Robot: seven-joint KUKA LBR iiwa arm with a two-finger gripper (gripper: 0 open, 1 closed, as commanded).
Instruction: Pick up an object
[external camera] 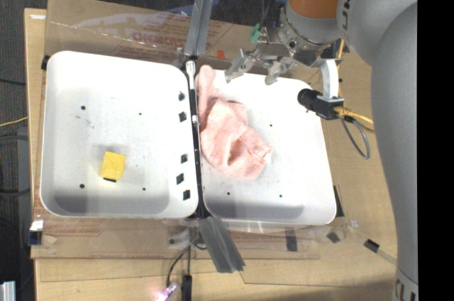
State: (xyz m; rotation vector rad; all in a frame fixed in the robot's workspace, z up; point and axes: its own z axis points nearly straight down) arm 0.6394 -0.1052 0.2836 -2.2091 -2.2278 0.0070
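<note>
A crumpled pink cloth (225, 130) lies in the right bin (312, 179), against its left wall. A small yellow block (113, 165) sits in the left bin (85, 79), toward its front. My gripper (253, 72) hangs above the back edge of the right bin, just beyond the cloth's upper end. Its two fingers are spread apart, open, with nothing between them.
A metal divider bar (195, 65) runs between the two bins from back to front. A clear plastic sheet (142, 30) lies on the cardboard behind the left bin. The arm's grey body (386, 79) stands along the right side, and a black fitting with cables (319, 104) overhangs the right bin.
</note>
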